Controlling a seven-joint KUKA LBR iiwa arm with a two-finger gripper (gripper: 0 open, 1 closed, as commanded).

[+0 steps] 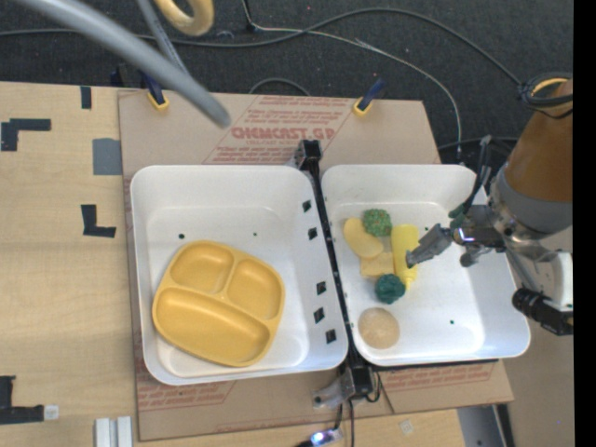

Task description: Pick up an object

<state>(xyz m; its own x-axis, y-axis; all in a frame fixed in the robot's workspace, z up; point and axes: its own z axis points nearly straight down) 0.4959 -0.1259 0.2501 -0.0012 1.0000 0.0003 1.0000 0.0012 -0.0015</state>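
Camera view, slanted down on two white bins set side by side. Left bin (149, 203): holds a yellow divided plate (219, 301), three compartments, lying flat toward 7 o'clock of the bin floor. Right bin (484, 329): holds a small cluster of toy food pieces toward its 9 o'clock side, just beside the divider between bins.

Cluster, largest to smallest. Yellow block (404, 247), upright strip shape, bright and smooth; likely rigid plastic, light, a bit slick on flat faces; best taken across its narrow width. Beige round piece (379, 327) at 6 o'clock of the cluster, apart from the rest, pale and matte, domed; probably light, possibly soft; free on all sides, so easiest approach, pinch across the middle. Pale yellow lumps (364, 238), touching the block at its 9 o'clock, rounded and smooth; likely to roll or squirt from a pinch. Green bumpy ball (376, 221) at 12 o'clock of the cluster, broccoli-like texture, good grip expected, light. Teal bumpy ball (390, 289) at 6 o'clock of the block, touching or nearly touching it; rough surface, light, likely grips well.

Gripper (421, 251) reaching in from 3 o'clock, dark fingers low over the bin, tips right at the yellow block's 3 o'clock edge. Fingers look close together, near shut; nothing seen between them. No grasp confirmed. Crowding risk: neighbours touching the block may get nudged.
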